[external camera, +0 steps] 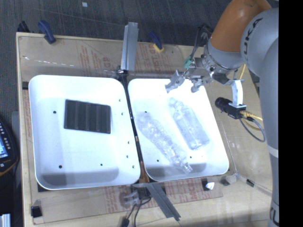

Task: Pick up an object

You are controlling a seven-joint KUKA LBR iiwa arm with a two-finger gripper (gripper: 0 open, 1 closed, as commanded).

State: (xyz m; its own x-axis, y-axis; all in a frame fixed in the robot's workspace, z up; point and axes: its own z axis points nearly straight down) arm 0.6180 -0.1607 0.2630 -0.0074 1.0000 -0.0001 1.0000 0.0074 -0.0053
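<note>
I see my gripper (185, 83) hanging over the right bin's (215, 148) rim at about twelve o'clock, jaws apart, with nothing between them. Two clear plastic bottles lie in that bin: the longer bottle (161, 138) runs from centre toward five o'clock, the shorter bottle (189, 123) just beside it at three o'clock. A dark slatted block (87, 116) sits in the left bin (47, 169). My worry: the bottles are slick, round and crushable, so the fingers could squeeze one out sideways or straddle both.
</note>
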